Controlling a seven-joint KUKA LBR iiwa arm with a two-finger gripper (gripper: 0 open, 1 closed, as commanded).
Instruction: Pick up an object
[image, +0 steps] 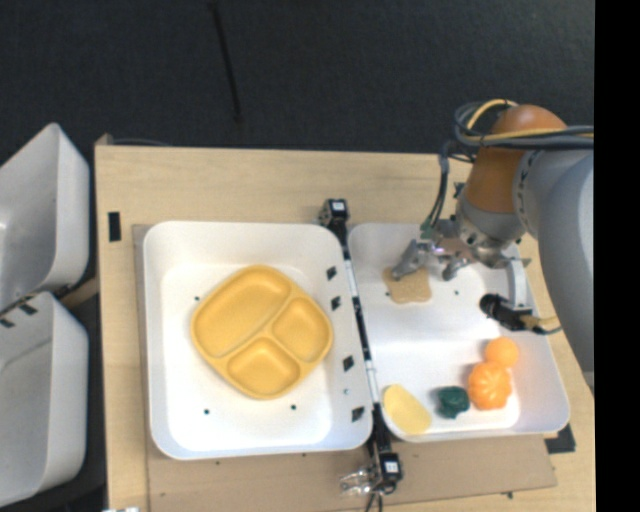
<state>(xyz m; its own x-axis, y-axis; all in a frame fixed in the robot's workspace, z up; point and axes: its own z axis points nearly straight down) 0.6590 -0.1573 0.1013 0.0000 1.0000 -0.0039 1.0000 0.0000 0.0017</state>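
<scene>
Pale yellow piece (406, 409), unlabelled, beside green object (452, 401)

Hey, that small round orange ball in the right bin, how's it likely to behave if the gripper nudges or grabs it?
The small orange ball looks round and smooth, so it would probably roll when pushed. It rests against the larger orange object, which may block rolling that way. Its curved surface might slip from the gripper.

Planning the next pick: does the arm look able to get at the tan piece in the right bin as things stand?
Probably yes. The claw hangs right above the tan piece, which lies alone on bare bin floor; the orange items and green object sit well away, near the front.
</scene>
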